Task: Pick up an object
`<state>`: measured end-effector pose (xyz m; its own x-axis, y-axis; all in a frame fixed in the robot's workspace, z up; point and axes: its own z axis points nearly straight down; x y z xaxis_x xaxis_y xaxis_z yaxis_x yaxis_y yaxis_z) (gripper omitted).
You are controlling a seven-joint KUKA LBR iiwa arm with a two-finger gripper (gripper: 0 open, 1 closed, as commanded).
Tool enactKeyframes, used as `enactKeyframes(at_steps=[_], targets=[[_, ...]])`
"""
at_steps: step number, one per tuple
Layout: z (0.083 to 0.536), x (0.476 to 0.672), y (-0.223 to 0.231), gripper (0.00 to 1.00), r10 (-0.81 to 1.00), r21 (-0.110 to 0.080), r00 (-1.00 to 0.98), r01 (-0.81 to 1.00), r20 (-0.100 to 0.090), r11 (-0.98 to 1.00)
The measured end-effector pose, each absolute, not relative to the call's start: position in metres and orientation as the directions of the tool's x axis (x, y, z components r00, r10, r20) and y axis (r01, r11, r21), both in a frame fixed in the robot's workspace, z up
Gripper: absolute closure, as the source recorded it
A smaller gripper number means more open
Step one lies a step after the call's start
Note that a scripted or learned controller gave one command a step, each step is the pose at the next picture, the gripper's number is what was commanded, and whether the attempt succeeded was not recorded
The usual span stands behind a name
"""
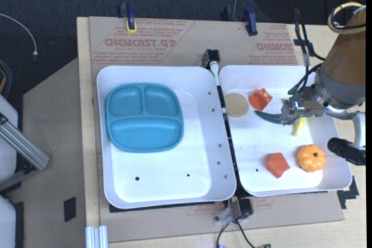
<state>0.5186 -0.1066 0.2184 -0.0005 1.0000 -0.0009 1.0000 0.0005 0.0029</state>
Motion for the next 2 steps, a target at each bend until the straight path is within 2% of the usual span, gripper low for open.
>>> enactKeyframes(at_steps=[1, 2], targets=[[0.23, 0.519, -0.053, 1.0, 1.0, 0.003, -0.006, 1.0, 0.001, 0.006], [0.233, 0.505, 0.0, 1.0, 1.0, -0.001, -0.007, 1.0, 0.003, 0.007]])
